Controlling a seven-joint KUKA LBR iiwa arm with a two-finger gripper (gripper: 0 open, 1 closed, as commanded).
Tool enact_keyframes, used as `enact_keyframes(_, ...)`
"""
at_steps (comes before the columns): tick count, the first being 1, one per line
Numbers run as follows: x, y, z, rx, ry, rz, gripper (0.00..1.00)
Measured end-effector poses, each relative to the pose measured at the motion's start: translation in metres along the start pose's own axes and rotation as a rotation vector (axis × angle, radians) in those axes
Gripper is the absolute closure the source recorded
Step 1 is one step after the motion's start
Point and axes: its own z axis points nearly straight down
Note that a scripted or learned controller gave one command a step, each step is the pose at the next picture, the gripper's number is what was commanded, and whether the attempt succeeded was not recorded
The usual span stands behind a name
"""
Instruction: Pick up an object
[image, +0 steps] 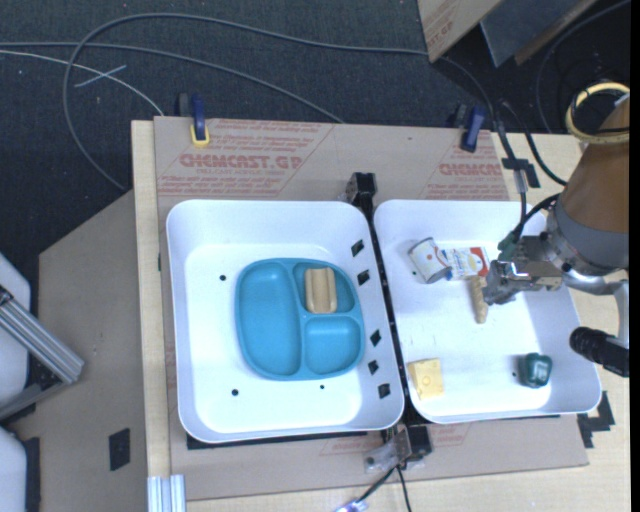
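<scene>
Though claw (487, 297) sits low in right bin (560, 400), no object shows clearly between its fingers; whether clenched or released, cannot tell. Thin tan stick-like piece (480, 308) at or just beneath fingertips, contact uncertain. White-red crumpled packet (447, 262) just left of claw, slightly above. Yellow cheese-like block (426, 379) down-left, apart. Small teal object (535, 371) down-right, apart. Blue divided plate (290, 330) with tan block (320, 290) far left, in other bin. Judgement: approach done, grasp unconfirmed, lift remaining.

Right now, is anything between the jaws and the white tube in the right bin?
Nothing visible: the gripper hangs just right of the white tube, with bare right bin floor around them.
</scene>
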Motion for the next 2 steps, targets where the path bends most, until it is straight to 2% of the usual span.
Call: enact_keyframes(2, 0.097, 0.028, 0.011, 0.006, 0.002, -0.003, 1.0)
